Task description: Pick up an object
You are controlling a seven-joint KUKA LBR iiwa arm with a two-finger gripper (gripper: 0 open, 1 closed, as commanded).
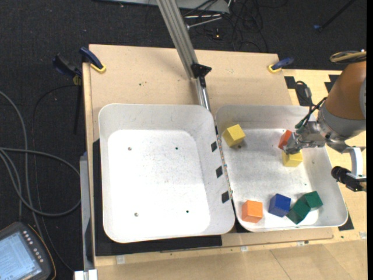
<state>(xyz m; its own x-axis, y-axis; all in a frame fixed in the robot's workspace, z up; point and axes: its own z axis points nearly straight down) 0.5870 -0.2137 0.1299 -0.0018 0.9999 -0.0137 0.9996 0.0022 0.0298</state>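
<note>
The right bin [326,174] holds several small blocks. My gripper [298,144] hangs low over its right-centre, at the end of the grey arm with the orange band [349,89]. A red block [284,139] lies against the gripper's left side, partly hidden by it. Just below the gripper sits a small yellow block [292,158], touching or nearly touching it. A larger yellow block [234,135] rests near the bin's left wall. Along the front edge lie an orange block [252,210], a blue block [280,205] and two green blocks [301,211] [313,199].
The left bin [111,156] stands beside the right one, separated by a ridge with black clips [220,171]. A slanted metal pole [180,34] runs from the top down to the bins' junction. Clamps [93,60] [280,65] hold the board's far corners.
</note>
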